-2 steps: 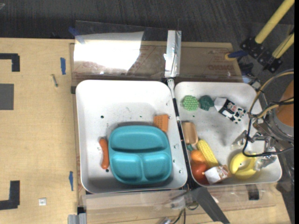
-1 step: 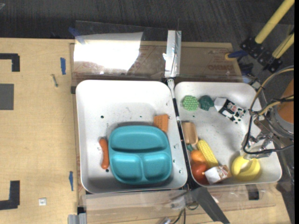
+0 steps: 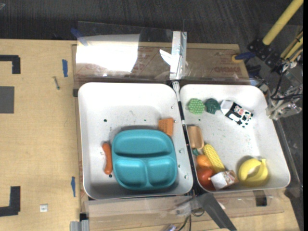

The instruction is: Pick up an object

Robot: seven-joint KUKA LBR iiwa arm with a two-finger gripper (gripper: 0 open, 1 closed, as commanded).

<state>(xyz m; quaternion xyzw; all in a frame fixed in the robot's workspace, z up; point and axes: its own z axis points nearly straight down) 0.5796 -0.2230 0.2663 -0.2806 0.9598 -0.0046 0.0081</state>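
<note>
- Looking down on the tabletop (image 3: pixel 38 129), two shallow white bins sit side by side, their inner rims touching.
- Left bin (image 3: pixel 91 100): a teal divided plate (image 3: pixel 143 159) takes up most of the floor, with one long compartment at the back and two smaller ones at the front.
- An orange toy carrot (image 3: pixel 108 158) lies just beside the plate's left edge, running front to back.
- A small orange block (image 3: pixel 166 125) sits at the plate's back right corner, close to the bin wall.
- Over to the right bin (image 3: pixel 269 143), where things are busier!
- At the back, a light green knobbly ball (image 3: pixel 195 106) and a darker green lump (image 3: pixel 211 106) are touching. A white carton with black patches (image 3: pixel 237 113) lies just to their right.
- Along the left wall, a tan block (image 3: pixel 195 136) lies lengthwise.
- In front of it, a yellow corn cob (image 3: pixel 213 157) slants toward the front, with an orange ball (image 3: pixel 203 161) tucked against its left side.
- Front left corner: a red tomato (image 3: pixel 205 176) with a small white and red box (image 3: pixel 223 179) pressed against its right.
- A yellow fruit (image 3: pixel 253 170) rests near the front right, apart from that cluster.
- Every object lies down in a bin, none lifted.
- As for the hand, whether it is open or closed can't be told from this view.
- A clear plastic sheet (image 3: pixel 125 52) lies behind the bins.
</note>
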